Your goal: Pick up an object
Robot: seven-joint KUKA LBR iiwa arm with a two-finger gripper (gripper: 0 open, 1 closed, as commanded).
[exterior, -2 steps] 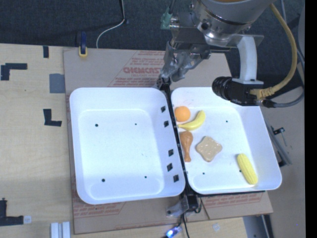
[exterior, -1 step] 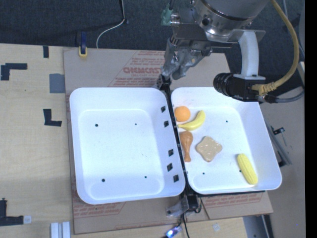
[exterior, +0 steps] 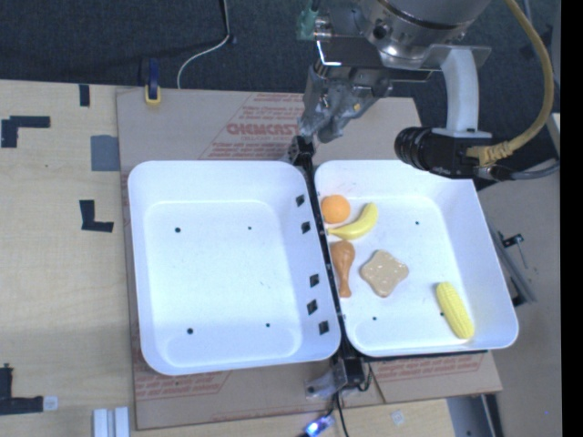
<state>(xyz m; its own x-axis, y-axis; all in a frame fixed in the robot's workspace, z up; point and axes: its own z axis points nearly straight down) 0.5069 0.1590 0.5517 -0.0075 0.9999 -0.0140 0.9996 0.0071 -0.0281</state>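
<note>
single overhead view of two shallow white bins side by side on a cardboard sheet (exterior: 255, 126). the left bin (exterior: 150, 244) carries no objects; the right bin (exterior: 483, 235) holds five toy foods. clustered against the dividing rim: an orange (exterior: 335, 208), a banana (exterior: 356, 224) touching it on the near-right side, and a chicken drumstick (exterior: 343, 264) just below, its long axis running roughly parallel to the rim. a slice of bread (exterior: 383, 273) lies just beside the drumstick toward the bin's centre; a corn cob (exterior: 455, 309) lies apart near the front right corner, long axis slanting toward that corner.

the gripper (exterior: 306, 146) hangs from the grey arm over the far end of the dividing rim, at the back edge of the bins. its fingers appear drawn close together at the tips, with nothing between them, though the slanted view leaves this uncertain.

key relation: every candidate lies on the near side of the fingers, inside the right bin. the orange and banana are nearest, a short way forward and slightly right of the tips; the corn cob is farthest. judged from this layout, a pick calls for a shift forward over the right bin, a descent, and, for the banana or drumstick, fingers set across the long axis. crowding at the rim may hinder a clean closure.
</note>
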